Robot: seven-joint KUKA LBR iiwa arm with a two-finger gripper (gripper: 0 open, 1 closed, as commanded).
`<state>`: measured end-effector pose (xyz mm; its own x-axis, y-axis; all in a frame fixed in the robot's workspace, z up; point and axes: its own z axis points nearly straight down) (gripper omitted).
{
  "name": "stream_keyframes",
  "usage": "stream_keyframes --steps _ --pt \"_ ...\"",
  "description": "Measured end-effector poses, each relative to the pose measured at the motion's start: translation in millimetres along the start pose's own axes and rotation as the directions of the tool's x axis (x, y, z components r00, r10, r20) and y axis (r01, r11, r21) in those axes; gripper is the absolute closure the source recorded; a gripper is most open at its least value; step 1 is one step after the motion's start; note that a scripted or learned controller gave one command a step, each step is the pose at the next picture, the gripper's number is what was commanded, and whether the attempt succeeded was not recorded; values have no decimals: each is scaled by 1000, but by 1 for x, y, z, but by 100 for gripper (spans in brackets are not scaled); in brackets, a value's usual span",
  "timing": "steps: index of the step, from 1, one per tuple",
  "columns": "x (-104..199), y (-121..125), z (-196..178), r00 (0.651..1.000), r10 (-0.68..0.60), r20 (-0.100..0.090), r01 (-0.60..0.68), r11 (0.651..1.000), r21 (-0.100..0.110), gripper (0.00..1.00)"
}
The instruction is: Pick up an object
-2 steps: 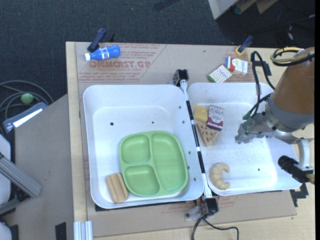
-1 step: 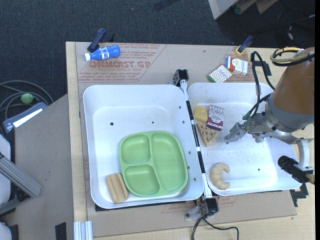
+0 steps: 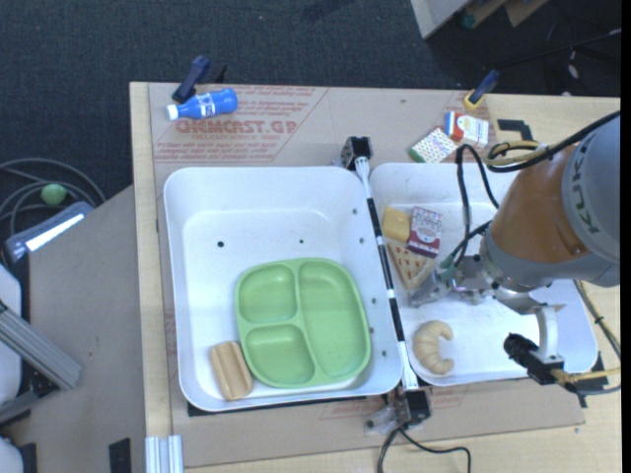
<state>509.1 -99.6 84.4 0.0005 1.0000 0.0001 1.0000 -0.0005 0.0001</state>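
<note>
The right bin holds a tan croissant near its front left, a pizza slice, a yellow cheese wedge and a white-and-red packet. My gripper hangs low over this bin, just right of the pizza slice and above the croissant. The grey and orange arm covers the middle of the bin. I see nothing lifted off the bin floor.
The left bin holds a green divided plate and a bread slice at its front left. On the bench behind lie a blue-and-white bottle and small boxes. A black cable loops over the right bin.
</note>
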Motion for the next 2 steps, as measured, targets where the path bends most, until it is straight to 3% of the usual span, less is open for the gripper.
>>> stream_keyframes --steps 2 --pt "-8 139 -1 1000 -2 0 2 1000 -1 0"
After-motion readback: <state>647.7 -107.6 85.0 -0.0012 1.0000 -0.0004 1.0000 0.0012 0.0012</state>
